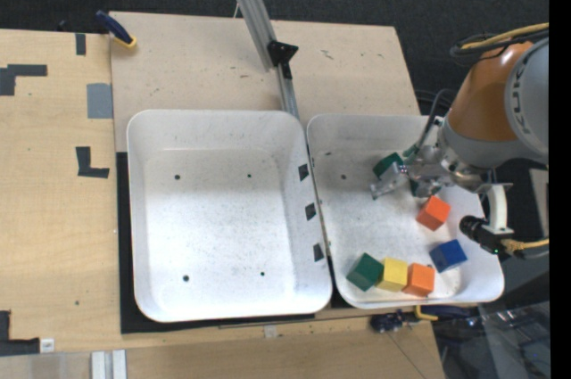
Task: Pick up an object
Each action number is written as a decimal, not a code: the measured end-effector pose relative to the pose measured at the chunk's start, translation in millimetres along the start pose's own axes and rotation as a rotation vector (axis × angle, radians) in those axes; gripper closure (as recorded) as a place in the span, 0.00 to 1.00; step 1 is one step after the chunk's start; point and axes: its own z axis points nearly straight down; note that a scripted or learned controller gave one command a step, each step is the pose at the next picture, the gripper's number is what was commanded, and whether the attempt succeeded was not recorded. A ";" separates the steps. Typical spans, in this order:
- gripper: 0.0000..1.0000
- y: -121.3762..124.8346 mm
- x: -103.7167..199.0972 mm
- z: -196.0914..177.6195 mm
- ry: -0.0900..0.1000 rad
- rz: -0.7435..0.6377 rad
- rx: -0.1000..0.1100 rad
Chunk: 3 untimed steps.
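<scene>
Bench w/ two white bins – arm over right bin, items listed.

We log: left bin and right bin side by side on the bench. The grey/orange arm comes in from the right; its gripper is low over the right bin's middle, w/ a dark green block at the fingertips, but we can't tell if it's actually pinched or how far apart the fingers stand. Other items in right bin: orange cube just right of the gripper; blue cube below that; along the near wall a row, approx. touching – green cube, yellow cube, second orange cube.
</scene>
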 end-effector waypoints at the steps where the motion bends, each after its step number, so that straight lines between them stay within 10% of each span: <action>1: 0.00 -1.2 0.8 54.2 -0.001 0.000 -0.001; 2: 1.00 -0.2 1.5 41.4 0.000 -0.001 -0.004; 3: 1.00 0.6 11.2 -16.4 -0.002 -0.001 -0.012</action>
